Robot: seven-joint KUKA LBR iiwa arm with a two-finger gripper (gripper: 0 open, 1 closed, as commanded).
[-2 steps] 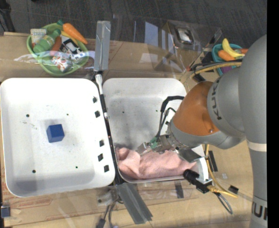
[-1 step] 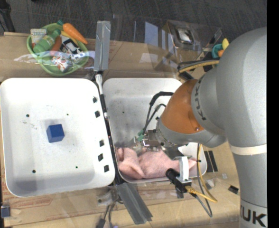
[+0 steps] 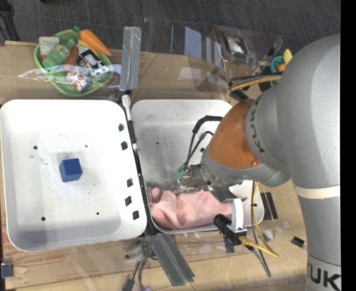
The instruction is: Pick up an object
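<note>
Pink cloth (image 3: 187,210) against right bin (image 3: 166,117) near edge, under gripper (image 3: 193,180).

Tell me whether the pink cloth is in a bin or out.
In: the pink cloth lies bunched against the right bin's near wall, beneath the arm.

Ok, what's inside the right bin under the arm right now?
A pink cloth lies bunched along the near wall of the right bin. The arm's wrist hangs over it, covering the cloth's far edge, the gripper and much of the bin floor.
</note>
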